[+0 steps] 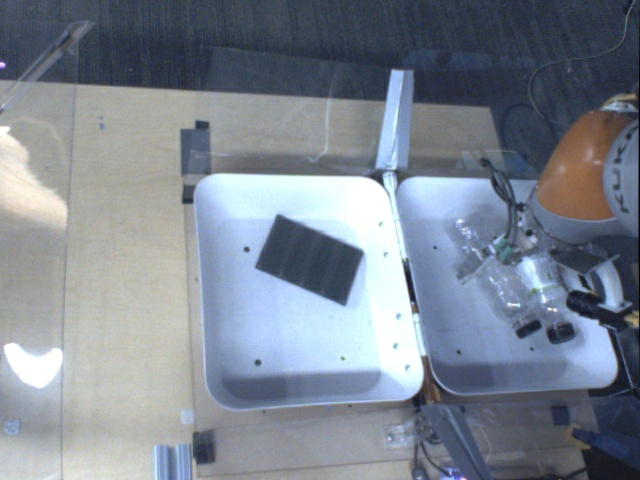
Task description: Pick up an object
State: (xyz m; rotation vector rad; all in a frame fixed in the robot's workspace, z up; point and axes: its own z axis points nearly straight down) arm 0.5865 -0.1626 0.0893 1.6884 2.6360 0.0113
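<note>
from my remote station i see the arm (590, 183) coming in from the right, and its orange band (578, 173) hangs over the far right corner of the right bin (445, 353). the gripper (535, 303) is low inside this bin, in its right half, close to the floor. i cannot tell how far it is open, because this part is blurred and partly covered by the wrist, and i see nothing that it clearly holds. just left of the gripper there is a clear shape (466, 238) on the white floor. it is shiny, and too unclear for me to name it.

the thing to pick, a dark pad (309, 259), is in the left bin (300, 343). it lies flat in the upper middle of this bin, turned at a slant to the walls and touching none of them. it is well apart from the gripper, with the wall between the two bins in between. both bins sit side by side on the pale wooden bench (120, 318).
</note>
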